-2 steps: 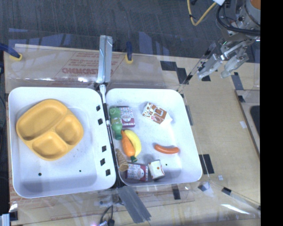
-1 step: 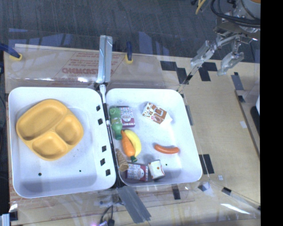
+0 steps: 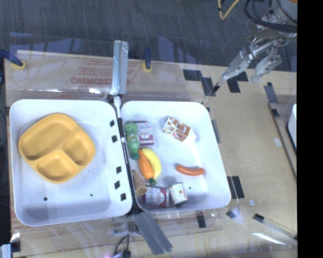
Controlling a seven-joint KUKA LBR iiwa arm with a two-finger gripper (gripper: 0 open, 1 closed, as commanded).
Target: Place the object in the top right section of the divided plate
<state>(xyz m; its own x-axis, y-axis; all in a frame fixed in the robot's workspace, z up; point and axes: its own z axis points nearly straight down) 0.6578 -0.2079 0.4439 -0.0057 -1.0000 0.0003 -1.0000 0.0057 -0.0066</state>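
Fingers of the two-finger gripper point(image 3: 254, 64) look spread, holding nothing, beyond the right white bin point(image 3: 214, 151). Nearest lie a white patterned carton point(image 3: 178, 129) and an orange sausage point(image 3: 190, 171). Farthest, the left white bin point(image 3: 20, 201) holds the yellow divided plate point(image 3: 56, 146).

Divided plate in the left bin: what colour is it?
Yellow-orange all over, the divided plate shows best in the camera view.

I see gripper point(image 3: 255, 64) at 1 o'clock | pale grey metal, two slim fingers, one dark-tipped | black and yellow cables point(image 3: 237, 6) looped above it
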